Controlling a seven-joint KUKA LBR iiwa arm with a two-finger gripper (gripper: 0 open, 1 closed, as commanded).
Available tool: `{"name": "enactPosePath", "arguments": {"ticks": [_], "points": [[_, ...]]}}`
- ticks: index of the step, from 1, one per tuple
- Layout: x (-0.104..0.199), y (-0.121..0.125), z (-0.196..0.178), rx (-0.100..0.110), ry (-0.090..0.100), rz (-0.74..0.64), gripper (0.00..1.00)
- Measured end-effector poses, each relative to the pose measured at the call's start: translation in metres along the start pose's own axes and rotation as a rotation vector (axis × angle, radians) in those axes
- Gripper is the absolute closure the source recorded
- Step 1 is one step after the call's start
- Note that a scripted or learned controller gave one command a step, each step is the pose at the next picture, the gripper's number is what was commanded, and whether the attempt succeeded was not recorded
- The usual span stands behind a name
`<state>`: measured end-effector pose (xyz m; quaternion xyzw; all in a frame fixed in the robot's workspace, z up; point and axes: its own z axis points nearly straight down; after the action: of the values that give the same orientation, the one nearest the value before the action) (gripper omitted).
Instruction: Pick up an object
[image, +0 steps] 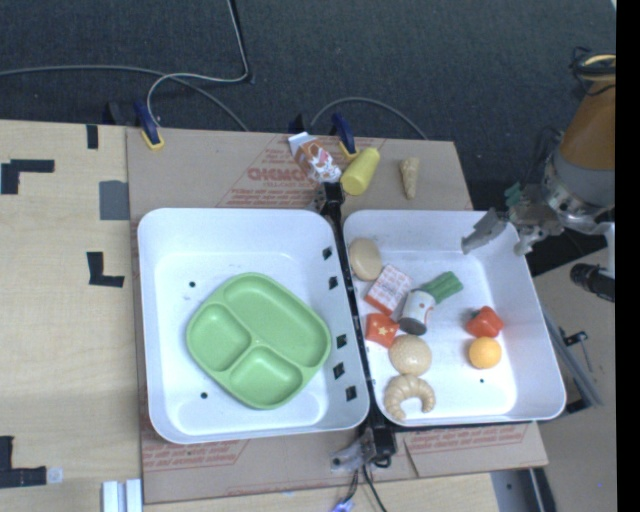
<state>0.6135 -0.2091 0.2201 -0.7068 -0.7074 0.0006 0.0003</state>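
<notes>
Gripper (492, 232): at about 2 o'clock over the right bin (530, 395), just above its upper right rim. Fingers too small and blurred to read; cannot tell how far open. Nothing seen between them and no contact with any object visible. Arm (588, 140) grey with orange band, entering at 3 o'clock of the view.

Count, left to right:
- Bins: 2, white, side by side. Left bin (165, 250) holds 1 green divided plate (258, 340), three compartments, lying slightly toward 5 o'clock of the bin centre.
- Right bin: 8 pickable objects, clustered along its left half and centre. Pale oval piece (365, 259) at 10 o'clock; red-and-white packet (388, 288) beside it; small red block with a light mark (381, 329) below the packet; green-handled item with dark round end (425, 300) at centre; pale round bun shape (409, 354); croissant shape (410, 395) at 7 o'clock; red piece (485, 322) and orange ball (484, 353) at 4 o'clock, touching or nearly so.
- Outside bins, on cardboard sheet (250, 175) at 12 o'clock: 1 small printed carton (315, 158), 1 yellow bottle shape (360, 170), 1 pale cone shape (410, 177).

Writing: red print on the cardboard, partly covered and not legible. Packet and carton print too small to read.
</notes>
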Motion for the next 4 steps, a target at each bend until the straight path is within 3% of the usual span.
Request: {"name": "enactPosePath", "arguments": {"ticks": [1,2,3,4], "points": [[-0.012,-0.021,0.133,-0.004,-0.001,0.000,0.00],[-0.015,-0.092,0.133,-0.005,-0.001,0.001,0.00],[0.051,-0.126,0.134,-0.005,0.000,-0.001,0.00],[0.092,-0.071,0.134,-0.007,-0.001,-0.002,0.00]]}}
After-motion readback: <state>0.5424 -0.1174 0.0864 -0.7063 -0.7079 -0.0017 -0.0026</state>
